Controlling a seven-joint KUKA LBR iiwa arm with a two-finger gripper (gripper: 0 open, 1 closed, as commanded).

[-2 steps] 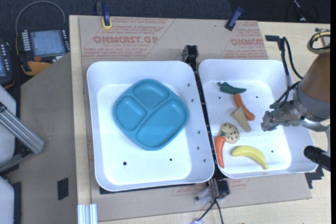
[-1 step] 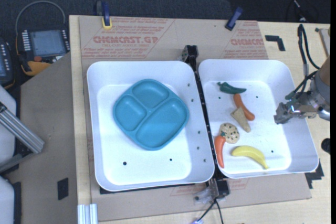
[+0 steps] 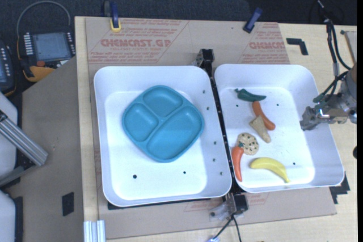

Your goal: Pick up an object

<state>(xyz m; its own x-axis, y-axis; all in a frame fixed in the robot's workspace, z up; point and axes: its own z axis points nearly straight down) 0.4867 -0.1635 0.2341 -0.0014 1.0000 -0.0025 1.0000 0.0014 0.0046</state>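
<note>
Right bin open along its back and right, toys clustered centre-left, banana front

Banana, carrot, cookie, sausage and green pepper lay in my right bin.

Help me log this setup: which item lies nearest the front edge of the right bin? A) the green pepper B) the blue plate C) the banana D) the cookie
C: the banana lies lowest in the right bin, below the cookie; the green pepper sits near the far end, and the blue plate is in the left bin.
</note>
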